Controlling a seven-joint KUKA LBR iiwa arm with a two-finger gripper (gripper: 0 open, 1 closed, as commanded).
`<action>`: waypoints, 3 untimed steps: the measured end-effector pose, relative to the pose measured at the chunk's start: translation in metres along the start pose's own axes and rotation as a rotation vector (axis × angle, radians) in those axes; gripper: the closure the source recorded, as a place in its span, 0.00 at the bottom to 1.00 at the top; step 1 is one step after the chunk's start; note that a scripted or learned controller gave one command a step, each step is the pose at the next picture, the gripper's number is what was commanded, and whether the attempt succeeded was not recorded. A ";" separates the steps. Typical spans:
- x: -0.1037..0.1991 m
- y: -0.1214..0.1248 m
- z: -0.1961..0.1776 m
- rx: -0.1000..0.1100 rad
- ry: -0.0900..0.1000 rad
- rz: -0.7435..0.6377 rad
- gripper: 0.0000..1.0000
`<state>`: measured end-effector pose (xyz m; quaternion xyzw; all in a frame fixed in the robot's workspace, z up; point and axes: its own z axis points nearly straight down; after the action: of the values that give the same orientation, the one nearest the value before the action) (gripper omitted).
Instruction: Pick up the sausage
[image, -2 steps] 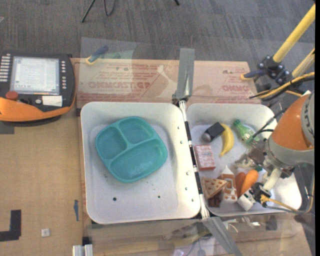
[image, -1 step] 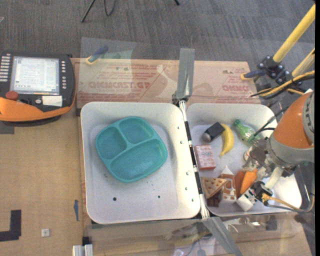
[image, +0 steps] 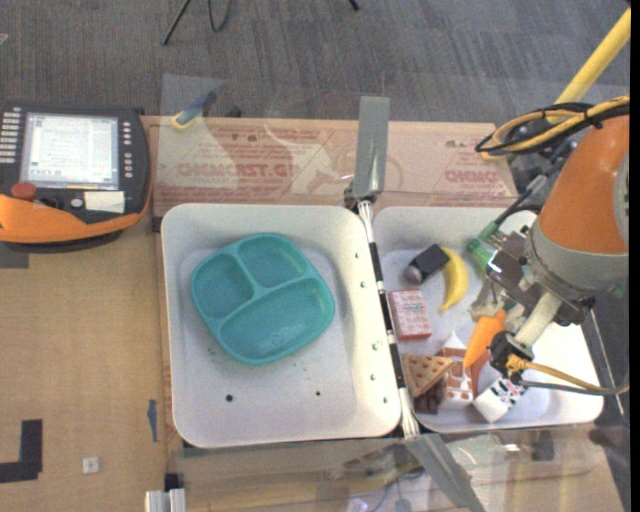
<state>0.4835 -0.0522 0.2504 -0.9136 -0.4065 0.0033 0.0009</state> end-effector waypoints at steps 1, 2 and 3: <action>0.021 -0.022 -0.031 -0.002 0.000 0.382 1.00; 0.086 -0.042 -0.038 -0.002 -0.001 0.460 1.00; 0.127 -0.083 0.104 0.000 0.001 0.542 1.00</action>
<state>0.5065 0.0976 0.1463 -0.9891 -0.1472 0.0031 0.0002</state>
